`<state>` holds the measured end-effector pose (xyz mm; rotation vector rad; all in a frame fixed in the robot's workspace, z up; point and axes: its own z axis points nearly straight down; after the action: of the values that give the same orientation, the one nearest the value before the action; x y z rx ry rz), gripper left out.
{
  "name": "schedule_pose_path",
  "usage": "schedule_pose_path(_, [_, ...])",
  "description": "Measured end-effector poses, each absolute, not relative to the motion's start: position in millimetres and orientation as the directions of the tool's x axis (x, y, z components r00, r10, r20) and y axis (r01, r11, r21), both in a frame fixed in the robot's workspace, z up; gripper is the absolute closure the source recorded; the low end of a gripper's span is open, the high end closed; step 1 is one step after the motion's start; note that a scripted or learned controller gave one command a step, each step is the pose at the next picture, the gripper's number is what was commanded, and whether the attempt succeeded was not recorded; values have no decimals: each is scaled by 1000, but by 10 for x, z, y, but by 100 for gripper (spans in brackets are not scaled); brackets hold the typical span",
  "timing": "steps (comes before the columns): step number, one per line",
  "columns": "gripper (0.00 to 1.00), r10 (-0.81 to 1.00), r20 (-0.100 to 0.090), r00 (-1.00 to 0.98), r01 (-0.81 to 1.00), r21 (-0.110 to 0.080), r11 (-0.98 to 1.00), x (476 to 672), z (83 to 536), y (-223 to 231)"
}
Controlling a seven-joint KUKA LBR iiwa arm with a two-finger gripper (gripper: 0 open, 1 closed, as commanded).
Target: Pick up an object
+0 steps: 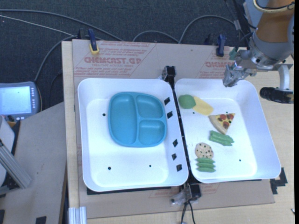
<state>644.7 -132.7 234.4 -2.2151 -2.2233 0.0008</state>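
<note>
Red "CHEMCAST GP" lettering is printed on the brown backing board (117,55).

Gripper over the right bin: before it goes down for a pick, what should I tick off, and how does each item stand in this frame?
1. Gripper carries nothing: ok, nothing seen under it.
2. Gripper above a target: not ok, it hangs at the right bin's far rim, away from the food items.
3. Pizza slice free to grasp: ok, it lies apart from its neighbours.
4. Green round piece separate: not ok, it touches the yellow piece.
5. Cookie separate: cannot tell, the pea pod sits right against it.
6. Finger opening: cannot tell.
</note>
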Motion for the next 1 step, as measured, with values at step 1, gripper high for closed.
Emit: schedule_pose_path(1, [100,1000,2,-4,1000,-3,4,6366,2421,-780])
